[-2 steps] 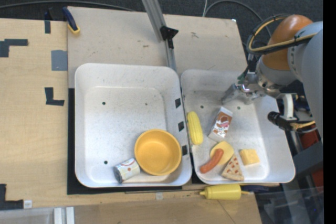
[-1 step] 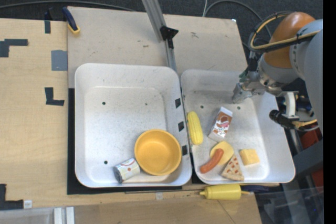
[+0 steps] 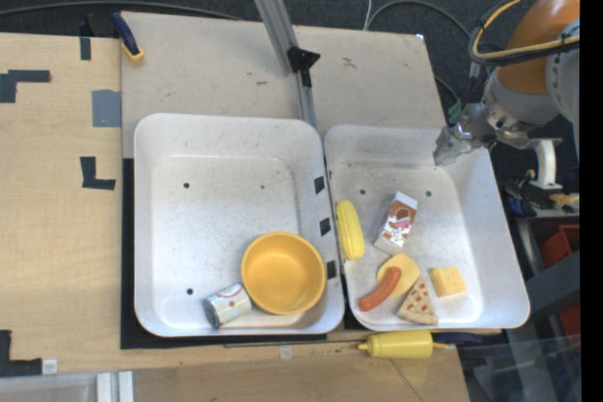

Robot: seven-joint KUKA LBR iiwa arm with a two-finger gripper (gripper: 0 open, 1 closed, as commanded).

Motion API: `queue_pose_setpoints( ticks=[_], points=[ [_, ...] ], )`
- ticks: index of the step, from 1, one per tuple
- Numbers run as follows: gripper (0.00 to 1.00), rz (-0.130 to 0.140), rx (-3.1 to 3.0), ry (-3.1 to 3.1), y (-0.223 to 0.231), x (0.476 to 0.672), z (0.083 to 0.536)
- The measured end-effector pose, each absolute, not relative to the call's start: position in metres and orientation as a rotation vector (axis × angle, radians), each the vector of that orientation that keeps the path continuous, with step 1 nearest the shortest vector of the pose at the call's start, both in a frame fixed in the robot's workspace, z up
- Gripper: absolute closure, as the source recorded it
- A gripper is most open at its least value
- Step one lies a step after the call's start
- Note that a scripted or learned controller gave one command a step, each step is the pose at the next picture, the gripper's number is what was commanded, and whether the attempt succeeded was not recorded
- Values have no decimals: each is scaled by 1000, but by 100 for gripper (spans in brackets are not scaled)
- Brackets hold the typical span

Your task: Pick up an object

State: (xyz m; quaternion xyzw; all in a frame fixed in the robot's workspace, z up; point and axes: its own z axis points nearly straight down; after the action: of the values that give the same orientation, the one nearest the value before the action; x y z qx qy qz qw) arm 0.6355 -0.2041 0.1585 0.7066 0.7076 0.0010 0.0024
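We see the tool (image 3: 450, 149) up over the far corner of the right bin (image 3: 490, 202), but we cannot tell how it is set. The corn (image 3: 350, 230), milk carton (image 3: 397, 223), hot dog (image 3: 381, 288), pizza slice (image 3: 418, 302) and cheese (image 3: 448, 281) lie in that bin (all well apart from the tool).

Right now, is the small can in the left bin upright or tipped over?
Tipped over: the small can lies on its side beside the yellow bowl.

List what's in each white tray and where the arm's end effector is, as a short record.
left bin: yellow bowl, small can lying on its side
right bin: corn cob, small carton, hot dog, pizza slice, cheese block
bench front edge: yellow mustard bottle
end effector: above right bin's far right corner, holding nothing visible
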Motion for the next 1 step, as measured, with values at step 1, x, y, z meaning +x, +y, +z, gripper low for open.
queue_pose_setpoints(
  ticks=[1],
  points=[
    [100,3,2216,2221,-200,628,209]
  ],
)
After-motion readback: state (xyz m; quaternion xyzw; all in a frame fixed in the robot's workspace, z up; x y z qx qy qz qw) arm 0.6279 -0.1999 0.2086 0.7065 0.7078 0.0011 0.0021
